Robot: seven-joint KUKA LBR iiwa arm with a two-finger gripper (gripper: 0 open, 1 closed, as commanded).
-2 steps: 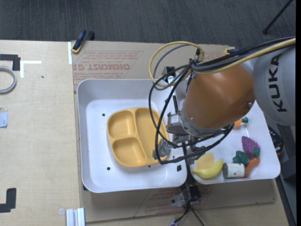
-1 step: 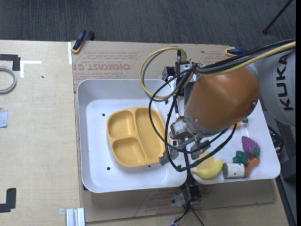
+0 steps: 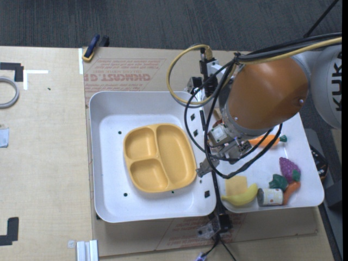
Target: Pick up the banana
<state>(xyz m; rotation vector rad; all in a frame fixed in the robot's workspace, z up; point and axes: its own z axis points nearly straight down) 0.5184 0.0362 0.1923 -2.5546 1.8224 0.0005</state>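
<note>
The yellow banana (image 3: 243,197) lies at the front left corner of the right bin (image 3: 304,200), just in front of a pale yellow block (image 3: 236,184). My gripper (image 3: 217,157) hangs under the big orange wrist band, over the wall between the two bins. It is a little behind and to the left of the banana and apart from it. The wrist and its cables hide most of the gripper, and I see nothing held in it.
A yellow divided plate (image 3: 159,157) lies in the left bin (image 3: 106,145). The right bin also holds an orange carrot (image 3: 266,141), purple grapes (image 3: 289,168), a green toy (image 3: 278,181), a small carrot (image 3: 293,188) and a can (image 3: 270,196). Cables loop over the bins' far edge.
</note>
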